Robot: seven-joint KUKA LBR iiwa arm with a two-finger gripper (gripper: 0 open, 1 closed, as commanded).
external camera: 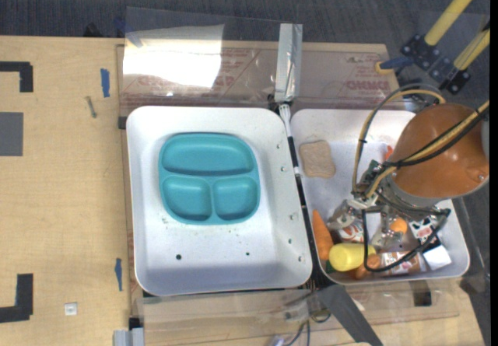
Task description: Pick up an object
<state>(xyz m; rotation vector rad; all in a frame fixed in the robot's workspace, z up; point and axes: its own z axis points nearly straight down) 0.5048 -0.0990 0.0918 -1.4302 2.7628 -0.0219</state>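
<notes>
The left white plastic bin (148,259) holds a teal plastic tray with three sections (208,176). The right white bin (327,131) holds a pile of toys at its near end. The gripper (372,221) is low over that pile; I cannot tell how it is set. Under it lies a round yellow toy lemon (346,257), beside an orange toy carrot (322,234). The lemon looks light, hard and smooth, so it is best squeezed across its middle.

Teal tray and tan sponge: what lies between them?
In the camera view, between the teal tray and the tan sponge lie bare white floor of the left bin and the bins' adjoining rims.
</notes>
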